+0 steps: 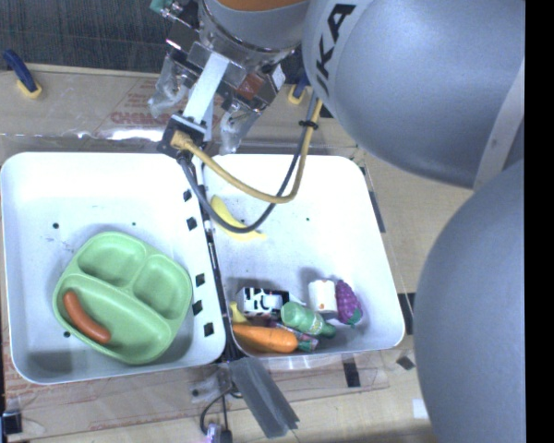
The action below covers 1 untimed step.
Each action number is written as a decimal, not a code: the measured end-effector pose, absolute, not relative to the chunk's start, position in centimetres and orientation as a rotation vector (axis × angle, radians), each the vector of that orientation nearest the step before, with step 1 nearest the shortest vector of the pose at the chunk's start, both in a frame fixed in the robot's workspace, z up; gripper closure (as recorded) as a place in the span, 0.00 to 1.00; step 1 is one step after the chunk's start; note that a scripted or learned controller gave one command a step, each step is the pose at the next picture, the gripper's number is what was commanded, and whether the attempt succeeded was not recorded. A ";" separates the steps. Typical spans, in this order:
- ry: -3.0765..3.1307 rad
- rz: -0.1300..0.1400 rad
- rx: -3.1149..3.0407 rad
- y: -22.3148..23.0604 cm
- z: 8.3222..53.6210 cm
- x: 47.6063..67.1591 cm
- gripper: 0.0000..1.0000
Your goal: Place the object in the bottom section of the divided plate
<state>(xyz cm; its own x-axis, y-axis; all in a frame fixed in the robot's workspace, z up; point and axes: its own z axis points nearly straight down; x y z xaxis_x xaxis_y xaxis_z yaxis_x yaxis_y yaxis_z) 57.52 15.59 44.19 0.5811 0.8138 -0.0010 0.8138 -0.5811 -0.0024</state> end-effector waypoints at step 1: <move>-1.800 0.001 -2.574 15.9 44.2 60.9 0.00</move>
<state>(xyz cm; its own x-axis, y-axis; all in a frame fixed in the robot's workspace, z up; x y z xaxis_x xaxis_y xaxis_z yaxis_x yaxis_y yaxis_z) 60.94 15.86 44.18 0.3435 0.9392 0.0000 0.9392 -0.3435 -0.0007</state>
